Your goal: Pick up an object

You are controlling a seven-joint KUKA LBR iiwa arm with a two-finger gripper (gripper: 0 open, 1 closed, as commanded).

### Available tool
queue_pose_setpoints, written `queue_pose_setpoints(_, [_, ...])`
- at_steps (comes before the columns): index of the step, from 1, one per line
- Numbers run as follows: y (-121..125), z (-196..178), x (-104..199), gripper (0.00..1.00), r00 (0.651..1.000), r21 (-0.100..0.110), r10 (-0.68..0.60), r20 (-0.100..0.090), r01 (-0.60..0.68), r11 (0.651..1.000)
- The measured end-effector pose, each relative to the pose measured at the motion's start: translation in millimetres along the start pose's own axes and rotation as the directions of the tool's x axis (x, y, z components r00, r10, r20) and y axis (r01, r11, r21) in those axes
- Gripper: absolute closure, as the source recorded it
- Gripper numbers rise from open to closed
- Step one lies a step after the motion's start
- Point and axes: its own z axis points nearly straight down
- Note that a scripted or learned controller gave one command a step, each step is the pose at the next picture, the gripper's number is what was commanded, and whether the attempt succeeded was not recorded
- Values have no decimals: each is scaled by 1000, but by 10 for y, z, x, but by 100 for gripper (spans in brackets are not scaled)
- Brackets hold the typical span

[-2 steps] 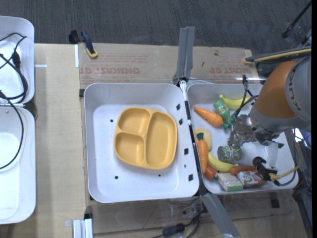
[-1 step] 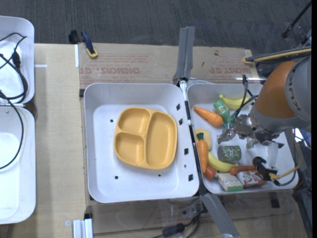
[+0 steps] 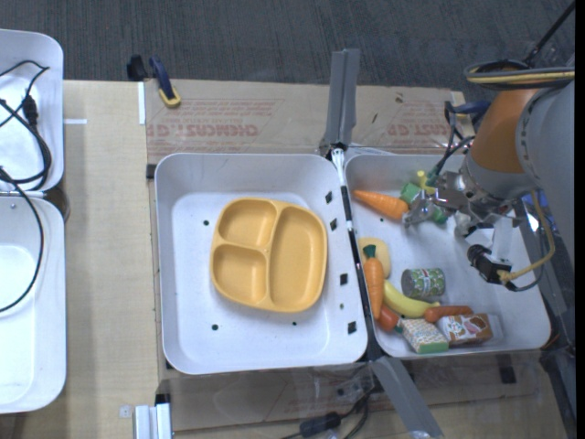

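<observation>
Worktop [image 3: 101, 245] carries two white bins side by side. Left bin [image 3: 183, 318] holds a yellow divided plate [image 3: 271, 254], lying flat near the middle. Right bin [image 3: 530, 323] holds the small stuff. Arm [image 3: 539, 135] comes in from the right w/ orange band above the wrist, over the right bin's upper part. Gripper [image 3: 422, 210] sits low by the upper carrot [image 3: 382, 204], next to a green/yellow item [image 3: 413, 190]; can't tell how far open it is or if it has anything. Lower down: second carrot [image 3: 374, 286] along the left wall, banana [image 3: 405, 302], green can [image 3: 423, 283], two small cartons [image 3: 446, 332] at the bottom edge.
</observation>
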Motion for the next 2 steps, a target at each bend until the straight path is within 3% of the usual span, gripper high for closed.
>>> queue_pose_setpoints(1, [0,0,1,0,1000,0,0,0,0,1000])
queue_pose_setpoints(2, [378,42,131,0,999,36,49,8,-49,998])
